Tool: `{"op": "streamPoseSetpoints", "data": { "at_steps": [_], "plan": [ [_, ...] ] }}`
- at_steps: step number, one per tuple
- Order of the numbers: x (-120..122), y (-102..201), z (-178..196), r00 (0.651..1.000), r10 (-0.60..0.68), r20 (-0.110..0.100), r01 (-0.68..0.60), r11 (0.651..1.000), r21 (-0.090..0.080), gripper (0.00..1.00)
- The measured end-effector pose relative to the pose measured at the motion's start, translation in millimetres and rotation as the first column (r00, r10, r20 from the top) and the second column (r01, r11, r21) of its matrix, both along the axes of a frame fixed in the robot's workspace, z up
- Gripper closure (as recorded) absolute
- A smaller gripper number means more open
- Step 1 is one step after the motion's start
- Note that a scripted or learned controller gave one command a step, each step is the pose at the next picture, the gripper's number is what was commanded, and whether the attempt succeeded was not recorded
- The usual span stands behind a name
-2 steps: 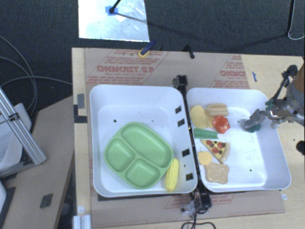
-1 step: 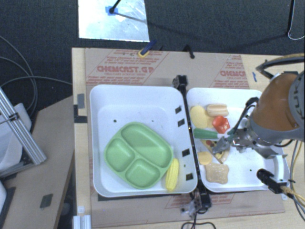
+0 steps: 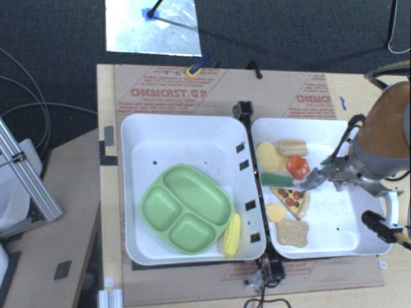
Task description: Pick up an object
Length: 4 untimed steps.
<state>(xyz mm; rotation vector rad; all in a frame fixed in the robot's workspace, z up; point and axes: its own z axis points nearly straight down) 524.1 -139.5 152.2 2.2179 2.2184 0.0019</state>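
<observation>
The right bin (image 3: pixel 334 220) holds several toy foods: a yellow lemon (image 3: pixel 269 157), a hot dog bun (image 3: pixel 292 147), a red tomato (image 3: pixel 297 167), a green piece (image 3: pixel 276 179), a pizza slice (image 3: pixel 294 199), a small yellow disc (image 3: pixel 275 213) and a slice of toast (image 3: pixel 292 233). My gripper (image 3: pixel 313 180) reaches in from the right, low over the bin. Its tip is just right of the tomato and above the pizza slice's upper edge. Nothing is visibly lifted.
The left bin (image 3: pixel 192 133) carries a green divided plate (image 3: pixel 186 207) and a yellow corn-like piece (image 3: pixel 232 233) at its front right corner. A black divider (image 3: pixel 253 185) separates the bins. The arm's orange band (image 3: pixel 392 117) hangs over the right bin's far right.
</observation>
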Motion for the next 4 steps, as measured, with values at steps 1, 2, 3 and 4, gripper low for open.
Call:
{"op": "streamPoseSetpoints", "data": {
  "at_steps": [1,2,3,4],
  "plan": [
    [3.1,43.0,-65.1,1.000,0.007,-0.008,-0.007,1.000,0.005,0.00],
    [-36.8,71.9,37.5,1.000,0.007,0.004,-0.007,1.000,0.003,0.00],
    [-33.5,53.4,-69.7,1.000,-0.001,-0.001,0.001,1.000,0.005,0.00],
    [-33.9,51.8,-64.7,1.000,0.001,0.006,-0.001,1.000,0.003,0.00]
  ]
}}
